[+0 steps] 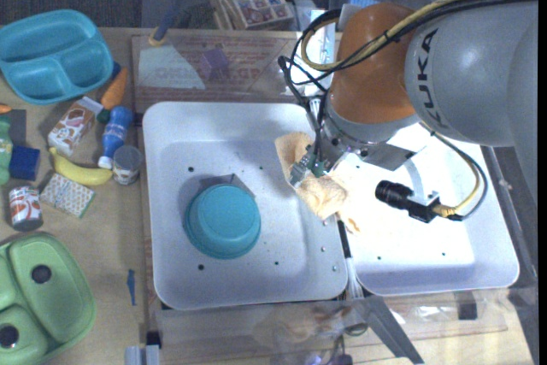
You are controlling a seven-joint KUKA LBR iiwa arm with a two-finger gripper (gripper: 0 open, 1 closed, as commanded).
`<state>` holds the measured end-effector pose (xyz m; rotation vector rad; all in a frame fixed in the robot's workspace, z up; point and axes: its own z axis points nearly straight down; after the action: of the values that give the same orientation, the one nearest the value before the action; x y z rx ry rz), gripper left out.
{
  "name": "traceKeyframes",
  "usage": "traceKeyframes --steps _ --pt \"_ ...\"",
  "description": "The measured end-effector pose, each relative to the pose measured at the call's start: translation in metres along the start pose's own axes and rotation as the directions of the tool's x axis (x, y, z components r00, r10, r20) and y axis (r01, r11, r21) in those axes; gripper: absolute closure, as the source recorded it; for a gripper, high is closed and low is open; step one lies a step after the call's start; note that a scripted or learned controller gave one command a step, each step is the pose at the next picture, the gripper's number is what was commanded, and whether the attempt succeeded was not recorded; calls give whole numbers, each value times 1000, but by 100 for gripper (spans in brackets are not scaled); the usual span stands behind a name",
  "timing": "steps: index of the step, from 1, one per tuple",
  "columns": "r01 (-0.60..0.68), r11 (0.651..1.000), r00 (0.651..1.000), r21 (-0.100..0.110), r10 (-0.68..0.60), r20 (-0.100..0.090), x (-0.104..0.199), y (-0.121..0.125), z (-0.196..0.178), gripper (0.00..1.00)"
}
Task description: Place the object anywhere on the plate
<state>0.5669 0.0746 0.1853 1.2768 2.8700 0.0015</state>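
Claw (pixel 309 167) at tan object (pixel 320 191), blue plate (pixel 223 220) to its left

Bulky grey arm (pixel 461 64), black KUKA lettering, orange band (pixel 372 64), looping black and yellow cables (pixel 468 192)

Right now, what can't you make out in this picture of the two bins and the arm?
- Tool: tucked under the arm's orange band; open or shut is unclear.
- Tan object at the bins' shared edge: upper part covered by the tool, too blurred to identify.
- Blue plate: its shape is hard to read from this slant.
- Right bin: far part hidden by the arm.
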Motion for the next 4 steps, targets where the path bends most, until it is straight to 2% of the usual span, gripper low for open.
traceKeyframes --steps 1,2,3,4 --pt "103 995 995 2 -103 -1 60 22 -9 100" --pt "102 995 995 1 -102 -1 60 22 -9 0" --pt "207 978 978 -4 -207 5 -3 1 -36 0" --pt "536 844 844 -2 -536 7 11 -55 -112 0"
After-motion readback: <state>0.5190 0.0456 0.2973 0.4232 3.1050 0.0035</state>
